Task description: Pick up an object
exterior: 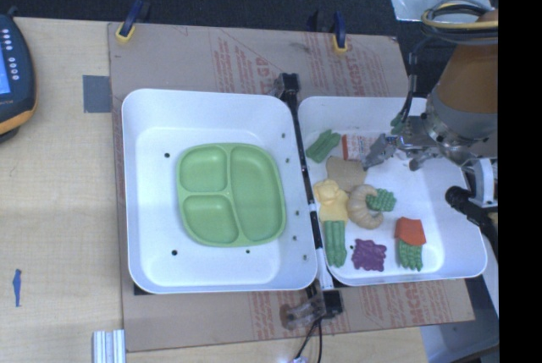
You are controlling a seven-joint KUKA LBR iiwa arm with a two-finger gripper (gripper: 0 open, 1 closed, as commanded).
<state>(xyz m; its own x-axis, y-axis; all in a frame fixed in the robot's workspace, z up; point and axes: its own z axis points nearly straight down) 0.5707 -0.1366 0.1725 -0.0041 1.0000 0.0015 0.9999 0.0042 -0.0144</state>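
The right bin (461,255) holds several toy foods: a green pod (323,145), a white and red carton (356,145), a yellow piece (332,199), a tan bun (363,209) with a small green piece (382,200) against it, a red block (410,230), purple grapes (368,254) and a long green vegetable (335,243). My gripper (398,154) hangs over the bin's upper middle, just right of the carton and above the bun. It is open, with nothing between its fingers (378,151).
The left bin (140,184) holds a green divided plate (230,194). A black hinge strip (302,175) runs between the bins. Blue and yellow clamps pin the cardboard at the back. A handheld pendant (13,74) lies at far left.
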